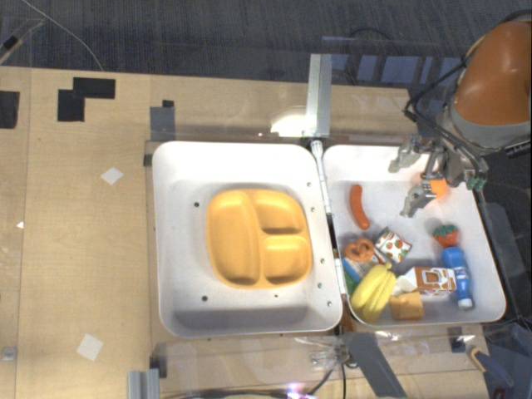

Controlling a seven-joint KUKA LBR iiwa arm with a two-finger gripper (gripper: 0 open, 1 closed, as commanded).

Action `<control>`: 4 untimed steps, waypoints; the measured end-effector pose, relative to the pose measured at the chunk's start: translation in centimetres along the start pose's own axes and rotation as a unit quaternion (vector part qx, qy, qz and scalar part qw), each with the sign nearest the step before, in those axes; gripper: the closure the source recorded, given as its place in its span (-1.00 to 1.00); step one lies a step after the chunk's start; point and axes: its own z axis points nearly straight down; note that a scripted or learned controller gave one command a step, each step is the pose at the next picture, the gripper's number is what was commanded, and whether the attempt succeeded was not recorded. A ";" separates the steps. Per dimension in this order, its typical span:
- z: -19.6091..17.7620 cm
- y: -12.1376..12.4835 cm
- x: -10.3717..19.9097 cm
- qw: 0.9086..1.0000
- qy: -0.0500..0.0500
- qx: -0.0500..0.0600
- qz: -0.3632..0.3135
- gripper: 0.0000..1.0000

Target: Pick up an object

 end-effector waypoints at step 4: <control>9.9 1.3 -2.9 0.936 -0.010 -0.002 0.352 -1.00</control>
